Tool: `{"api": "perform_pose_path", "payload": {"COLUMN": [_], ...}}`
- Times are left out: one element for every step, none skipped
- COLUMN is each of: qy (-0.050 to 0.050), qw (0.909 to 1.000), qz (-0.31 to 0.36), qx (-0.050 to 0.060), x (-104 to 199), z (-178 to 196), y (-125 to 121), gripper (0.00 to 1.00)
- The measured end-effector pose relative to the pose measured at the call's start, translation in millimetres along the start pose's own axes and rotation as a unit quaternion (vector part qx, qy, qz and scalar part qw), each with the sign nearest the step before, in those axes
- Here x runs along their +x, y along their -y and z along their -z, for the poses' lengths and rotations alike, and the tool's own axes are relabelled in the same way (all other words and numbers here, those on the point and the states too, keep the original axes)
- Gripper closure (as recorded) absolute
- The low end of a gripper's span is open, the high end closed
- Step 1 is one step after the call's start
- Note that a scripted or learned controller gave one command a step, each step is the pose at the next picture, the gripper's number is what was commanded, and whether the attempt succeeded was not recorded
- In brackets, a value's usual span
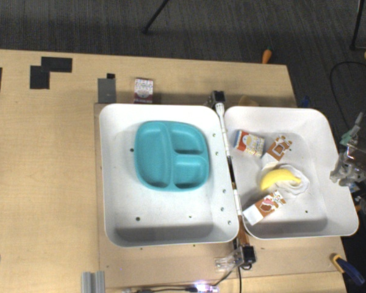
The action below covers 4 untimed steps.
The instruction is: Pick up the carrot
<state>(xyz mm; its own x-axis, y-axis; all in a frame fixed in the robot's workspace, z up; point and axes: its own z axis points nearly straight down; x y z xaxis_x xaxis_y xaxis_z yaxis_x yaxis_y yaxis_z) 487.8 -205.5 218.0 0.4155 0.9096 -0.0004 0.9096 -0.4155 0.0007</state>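
We look down on a wooden worktop (43,182) carrying two white bins: the left bin (119,218) holds a teal divided plate (171,155), and the right bin (320,221) holds a yellow banana-like piece (278,177) among small snack packets. Our gripper (352,157) hangs at the right bin's outer edge, its state too blurred to tell. We judge the approach just starting, since we cannot pick out a carrot; the next move calls for finding it.
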Motion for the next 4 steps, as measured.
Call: {"api": "perform_pose_path", "payload": {"qy": [-0.003, -0.001, 0.000, -0.001], "qw": [0.9999, 0.9999, 0.9982, 0.9748], "qz": [-0.010, -0.009, -0.061, -0.223], "qx": [0.001, -0.008, 0.003, 0.002], "x": [102.9, 47.2, 87.1, 131.3], "z": [-5.9, 128.4, 14.3, -18.8], "y": [45.9, 19.8, 38.5, 57.9], "gripper": [1.00, 1.00, 1.00, 1.00]}}
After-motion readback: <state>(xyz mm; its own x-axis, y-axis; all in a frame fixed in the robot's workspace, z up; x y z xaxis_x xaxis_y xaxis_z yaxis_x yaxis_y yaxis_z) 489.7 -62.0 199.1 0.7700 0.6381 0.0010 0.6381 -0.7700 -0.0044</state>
